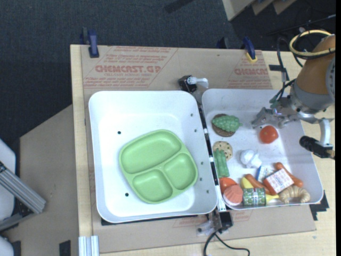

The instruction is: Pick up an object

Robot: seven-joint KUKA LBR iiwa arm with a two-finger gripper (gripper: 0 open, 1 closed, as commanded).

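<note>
My gripper [270, 117] hangs over the back of the right bin [314, 169], at the end of the grey arm with the orange band [315, 71]. A red tomato [268, 134] lies on the bin floor just in front of it, close to the gripper's tip; I cannot tell whether they touch. To the left lie a green leafy piece [226, 123] and a round cookie [222, 149]. A small white item [248, 157] sits in front of the tomato.
The right bin's front holds a crowded heap: a red-and-white box [278, 180], a croissant [294, 195], a green can [254, 197], a green bar [221, 165]. The left bin [106, 116] holds a green divided plate [158, 166].
</note>
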